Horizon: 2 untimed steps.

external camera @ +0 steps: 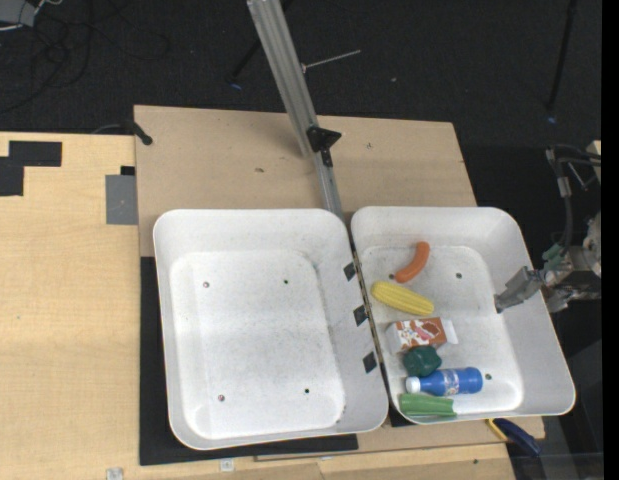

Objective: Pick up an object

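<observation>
Gripper (516, 290) at the right bin's (509, 230) right edge; finger state: cannot tell.
The 6 objects crowd that bin's left half; the hot dog (413, 261), near its back-left corner, looks the most isolated pick, best approached straight down.

Overhead lighting, even and fairly bright on the two white bins (254, 328); no blown-out glare, only fine speckle visible on their floors. Table (59, 288) surface reads evenly lit, pale wood tone. Background floor above the table is dark, cables barely separable. Shadows soft and short: thin dark edge under the bin rims and beside the slanted metal rail (289, 88). Focus moderate overall; small items slightly soft, coarse resolution. Right side dim, detail murky.
</observation>
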Motion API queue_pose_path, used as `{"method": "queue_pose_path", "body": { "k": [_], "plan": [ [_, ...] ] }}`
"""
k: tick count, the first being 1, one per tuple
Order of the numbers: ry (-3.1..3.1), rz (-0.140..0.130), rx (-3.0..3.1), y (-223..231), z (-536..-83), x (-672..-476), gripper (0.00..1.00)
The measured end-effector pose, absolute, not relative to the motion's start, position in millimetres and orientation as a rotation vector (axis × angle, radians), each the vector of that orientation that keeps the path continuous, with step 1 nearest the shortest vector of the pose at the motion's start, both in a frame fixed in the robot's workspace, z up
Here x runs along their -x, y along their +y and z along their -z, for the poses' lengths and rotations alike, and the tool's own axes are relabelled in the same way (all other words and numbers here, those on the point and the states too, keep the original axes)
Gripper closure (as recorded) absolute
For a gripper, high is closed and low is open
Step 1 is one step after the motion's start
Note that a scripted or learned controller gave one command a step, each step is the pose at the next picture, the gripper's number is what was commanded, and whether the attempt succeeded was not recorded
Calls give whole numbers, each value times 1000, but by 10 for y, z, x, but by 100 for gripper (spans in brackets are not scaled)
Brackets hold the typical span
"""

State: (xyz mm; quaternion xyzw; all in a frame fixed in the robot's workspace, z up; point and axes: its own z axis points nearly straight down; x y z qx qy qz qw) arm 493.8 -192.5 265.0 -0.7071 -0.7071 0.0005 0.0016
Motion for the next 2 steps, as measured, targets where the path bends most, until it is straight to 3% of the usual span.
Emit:
{"method": "queue_pose_path", "body": {
  "k": [1, 2],
  "plan": [
    [-2218, -1, 2222, -1929, -2651, -4937, 0],
    [-2216, -5, 2217, -1966, -2204, -4904, 0]
  ]
}}
